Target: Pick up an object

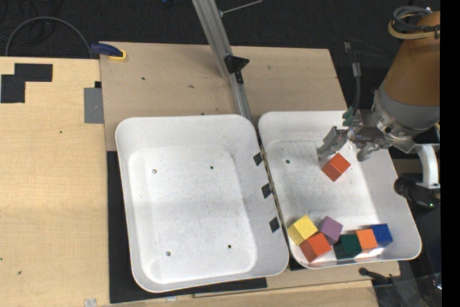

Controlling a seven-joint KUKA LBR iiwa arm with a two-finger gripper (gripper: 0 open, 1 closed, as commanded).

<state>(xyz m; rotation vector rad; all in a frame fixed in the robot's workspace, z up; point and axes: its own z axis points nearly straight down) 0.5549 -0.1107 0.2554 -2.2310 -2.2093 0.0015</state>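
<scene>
One arm only, so no choice of hand; its gripper (348, 142) hangs over the upper middle of the right bin (287, 127), fingers spread apart, nothing clamped between them. Orange-red cube (336, 167) sits just below and slightly left of the fingertips, tilted on a corner or edge by the look of it, close under the left finger but I can't say touching. It's a cube, so no real long axis; the tilt matters more, faces aren't square to the fingers. My read: the pincer would need to drop and shift a bit toward the near-left to straddle it.

Far below the pincer, at the bin's near edge, a cluster: yellow cube (302, 228), purple cube (331, 227), red cube (315, 246), green cube (348, 246), orange cube (367, 238), blue cube (382, 234), packed touching. Left bin (136, 133) well off to the left.

Hard to make out: right fingertip merges with wrist hardware, the cube's contact with the bin floor or finger is unclear
</scene>
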